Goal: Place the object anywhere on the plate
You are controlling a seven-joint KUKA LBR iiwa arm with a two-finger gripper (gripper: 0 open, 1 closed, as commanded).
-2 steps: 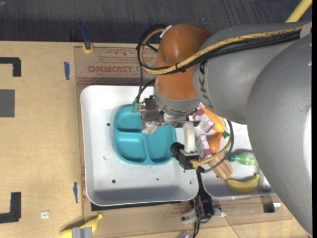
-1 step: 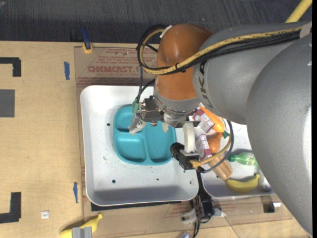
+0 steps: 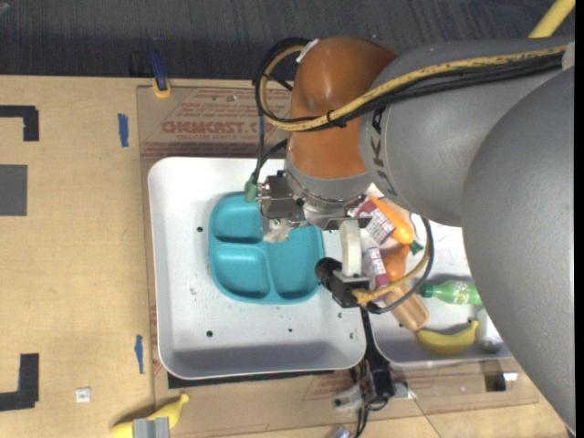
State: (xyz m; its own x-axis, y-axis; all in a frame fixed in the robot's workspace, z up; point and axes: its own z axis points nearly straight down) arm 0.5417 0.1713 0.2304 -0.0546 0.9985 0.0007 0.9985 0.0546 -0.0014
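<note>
A teal divided plate [image 3: 258,253] lies in the left white bin [image 3: 182,272]. The arm's orange band and grey wrist hang over the plate's upper right part. My gripper [image 3: 276,226] reaches down onto the plate near its top right compartment, largely hidden under the wrist. No object shows clearly between its parts. In the right bin, behind the arm, lie several objects: a carrot-like orange piece [image 3: 396,222], a pink and white packet [image 3: 373,261], a green bottle [image 3: 452,292], a banana [image 3: 449,338] and a tan piece [image 3: 412,314].
The arm's grey body covers most of the right bin [image 3: 438,354]. Black cables [image 3: 365,372] hang down near the front edge between the bins. A yellow tool [image 3: 151,418] lies on the cardboard bench at the front left. Blue tape marks [image 3: 122,128] sit left of the bin.
</note>
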